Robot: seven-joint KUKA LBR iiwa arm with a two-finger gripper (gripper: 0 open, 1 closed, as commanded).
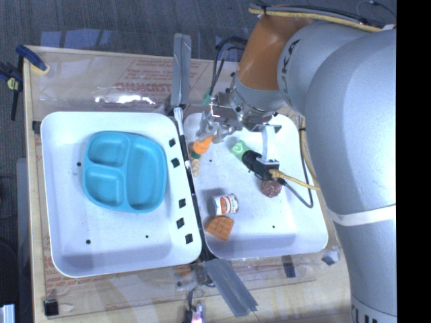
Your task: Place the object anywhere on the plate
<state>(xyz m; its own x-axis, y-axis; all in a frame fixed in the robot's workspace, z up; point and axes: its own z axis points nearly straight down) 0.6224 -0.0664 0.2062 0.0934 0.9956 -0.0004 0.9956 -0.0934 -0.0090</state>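
Camera view from above the bench: the grey arm with its orange band reaches in from the right and sets its gripper low over the far left corner of the right shallow white bin, close to the wall shared by the two bins. A small orange object sits just beneath the gripper, touching or nearly touching its tip; whether the gripper is released, clenched or grasping that piece cannot be told from this angle. A small green piece lies near it to the right. Further towards the near side of the same bin lie a dark red round lump, a small red-and-white tin on its side and, just beside the tin, a tan waffle-patterned square. A blue three-compartment plastic plate rests flat in the left shallow white bin, well apart from the orange object, with nothing on it
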